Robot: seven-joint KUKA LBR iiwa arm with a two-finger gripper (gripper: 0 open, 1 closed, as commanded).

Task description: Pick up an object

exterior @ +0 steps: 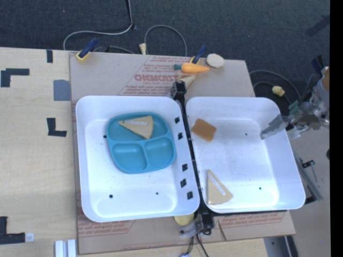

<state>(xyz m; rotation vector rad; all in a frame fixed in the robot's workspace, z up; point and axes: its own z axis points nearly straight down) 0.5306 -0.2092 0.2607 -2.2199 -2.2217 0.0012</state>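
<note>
Since the gripper (268, 131) hovers at the right bin's (278, 199) right rim, whether its jaws are spread I cannot tell. Best target: the brown block (203, 129) at that bin's far left, well apart from the wedge (217, 188); descend centred over it.
</note>
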